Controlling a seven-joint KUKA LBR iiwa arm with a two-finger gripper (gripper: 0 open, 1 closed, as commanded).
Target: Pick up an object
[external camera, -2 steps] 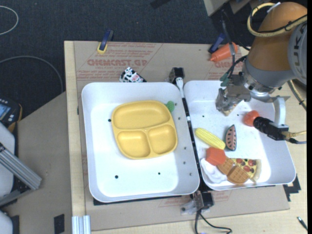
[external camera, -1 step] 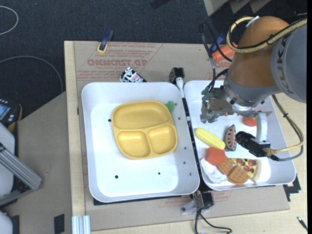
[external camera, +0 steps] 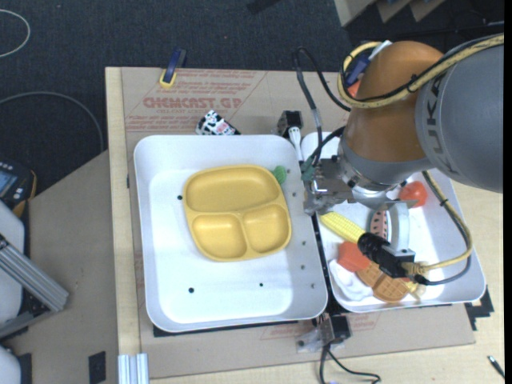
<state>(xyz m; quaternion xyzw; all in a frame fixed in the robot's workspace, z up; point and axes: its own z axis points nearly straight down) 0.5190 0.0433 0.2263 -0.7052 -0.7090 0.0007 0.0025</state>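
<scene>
Two shallow white bins sit side by side on a tan board printed with red lettering. The left bin (external camera: 160,238) is smooth plastic with rounded corners and holds a yellow tray (external camera: 237,211), a glossy moulded plate split into one long compartment at the far side and two smaller ones nearer. A small green piece (external camera: 279,174) peeks out at the tray's far right corner, touching or just beside it. The right bin (external camera: 468,274) holds a clutter of toy food: a bumpy yellow corn cob (external camera: 344,226) lying aslant near the divide, an orange rounded piece (external camera: 351,254) just nearer than it, a brown waffle-textured piece (external camera: 384,285) at the near edge, and an orange-red lump (external camera: 414,192) toward the right.

The arm (external camera: 472,118) reaches in from the right, its grey body and orange band bulking over the far part of the right bin. The gripper (external camera: 320,190) hangs low above the strip between the two bins, just far of the corn cob; its fingertips are hidden among metal parts and cables, so whether they are spread or closed cannot be told.

Beyond the bins lie a black-and-white patterned thing (external camera: 214,124) and a blue-and-yellow clip (external camera: 171,69) on the board. Dark carpet surrounds the bench.
</scene>
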